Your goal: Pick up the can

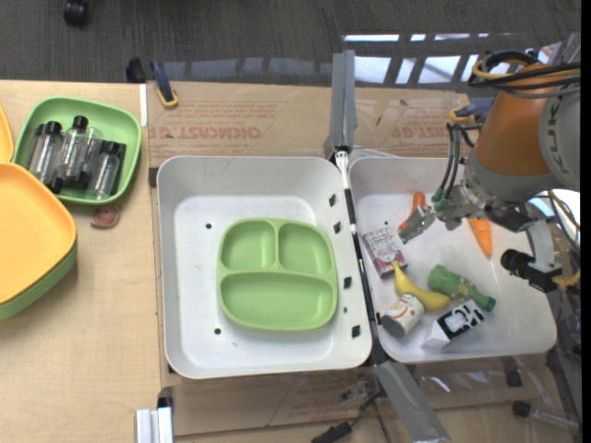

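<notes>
Hovering open and empty-handed in the right bin (531, 340), your pincer (417, 221) has the can (403, 314) lying tipped below it, just past the banana (417, 289), so descend there.

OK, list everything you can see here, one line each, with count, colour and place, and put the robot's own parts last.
White bins: two, white, side by side on the bench.
Divided plate: one, green, in the left bin.
Can: one, white, lying near the right bin's front left.
Banana: one, yellow, right bin, beside the can.
Green bottle: one, green, right bin, right of the banana.
Black-and-white box: one, right bin, front.
Pink packet: one, right bin, left side.
Carrot: one, orange, right bin, partly behind the arm.
Green tray of vials: one, far left.
Orange plates: a stack, left edge.
Arm: one, grey and orange, over the right bin.
Gripper: one, above the packet.
</notes>
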You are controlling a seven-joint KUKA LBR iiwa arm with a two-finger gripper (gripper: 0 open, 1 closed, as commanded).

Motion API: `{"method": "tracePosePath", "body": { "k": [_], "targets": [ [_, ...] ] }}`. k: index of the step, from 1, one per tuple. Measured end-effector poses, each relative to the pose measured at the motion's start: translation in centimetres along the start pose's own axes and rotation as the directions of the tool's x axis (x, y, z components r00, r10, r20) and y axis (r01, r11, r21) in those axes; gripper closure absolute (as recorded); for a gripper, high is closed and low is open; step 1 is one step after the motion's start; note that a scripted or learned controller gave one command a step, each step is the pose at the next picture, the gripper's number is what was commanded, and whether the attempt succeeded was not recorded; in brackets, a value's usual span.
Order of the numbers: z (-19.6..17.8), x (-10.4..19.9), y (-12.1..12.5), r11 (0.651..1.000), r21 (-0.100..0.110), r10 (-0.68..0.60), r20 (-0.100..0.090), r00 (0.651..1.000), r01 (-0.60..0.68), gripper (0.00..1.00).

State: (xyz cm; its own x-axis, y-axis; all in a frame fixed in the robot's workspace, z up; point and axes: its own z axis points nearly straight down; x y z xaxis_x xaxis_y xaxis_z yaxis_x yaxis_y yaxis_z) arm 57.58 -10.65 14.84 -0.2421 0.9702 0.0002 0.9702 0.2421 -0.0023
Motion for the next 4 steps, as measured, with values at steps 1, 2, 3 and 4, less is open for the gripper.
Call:
{"method": "tracePosePath", "body": {
  "k": [1, 2, 3, 4],
  "targets": [
    [-10.4, -4.6, -2.0, 1.0, -0.002, -0.014, 0.002, 1.0, 0.014, 0.0],
    [-1.0, -3.1, 0.0, 0.999, -0.001, -0.051, 0.001, 0.999, 0.051, 0.0],
    [-2.1, -4.1, 1.6, 1.0, -0.003, -0.014, 0.002, 1.0, 0.014, 0.0],
    [2.6, -4.4, 6.7, 1.0, -0.002, -0.03, 0.002, 1.0, 0.03, 0.0]
  ]
}}
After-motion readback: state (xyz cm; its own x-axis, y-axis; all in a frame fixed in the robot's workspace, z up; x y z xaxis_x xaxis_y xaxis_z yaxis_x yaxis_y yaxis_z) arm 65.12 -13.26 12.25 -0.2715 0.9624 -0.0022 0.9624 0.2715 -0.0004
